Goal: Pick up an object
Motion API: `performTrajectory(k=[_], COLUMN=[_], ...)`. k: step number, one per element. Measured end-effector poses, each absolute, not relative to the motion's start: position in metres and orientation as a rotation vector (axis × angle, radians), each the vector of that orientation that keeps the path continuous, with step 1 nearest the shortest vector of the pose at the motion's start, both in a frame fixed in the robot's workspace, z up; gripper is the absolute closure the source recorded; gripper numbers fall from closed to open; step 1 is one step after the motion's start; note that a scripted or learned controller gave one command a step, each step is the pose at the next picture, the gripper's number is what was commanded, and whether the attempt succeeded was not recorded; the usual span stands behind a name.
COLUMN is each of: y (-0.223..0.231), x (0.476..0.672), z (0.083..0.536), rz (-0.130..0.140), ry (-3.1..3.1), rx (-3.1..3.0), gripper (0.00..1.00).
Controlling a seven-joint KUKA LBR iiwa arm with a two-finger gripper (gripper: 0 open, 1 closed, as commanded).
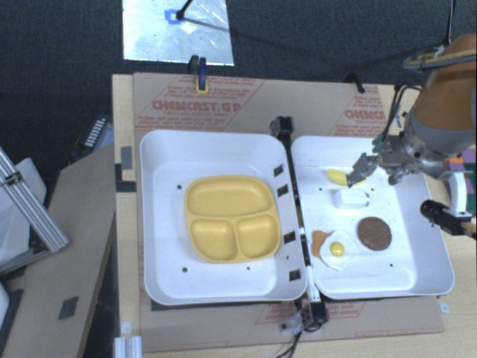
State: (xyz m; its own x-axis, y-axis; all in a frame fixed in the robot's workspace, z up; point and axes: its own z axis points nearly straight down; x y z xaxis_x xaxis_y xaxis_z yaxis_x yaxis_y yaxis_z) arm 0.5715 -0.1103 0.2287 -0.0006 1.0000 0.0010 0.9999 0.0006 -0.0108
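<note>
Right bin, contents

Gripper (363,171): above the bin's upper part, beside a yellow piece (337,176); finger spread cannot be told. White block (350,198), brown disc (374,233), fried egg (336,250). Left bin: yellow tray (230,217).

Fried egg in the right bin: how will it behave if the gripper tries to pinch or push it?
The fried egg lies flat on the right bin floor, so a pinch probably finds little edge. It looks like a thin toy, likely light, and may slide if pushed. Its raised yolk seems the only graspable bump. It touches an orange piece, which may shift too.
</note>
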Motion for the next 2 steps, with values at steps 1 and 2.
performTrajectory(k=[1, 2], y=[-0.11, -0.118], x=[0.574, 0.573], z=[0.235, 0.176], rz=[-0.001, 0.003], ry=[-2.225, -2.221], rx=[-2.219, -2.219], gripper=[0.0, 0.0])
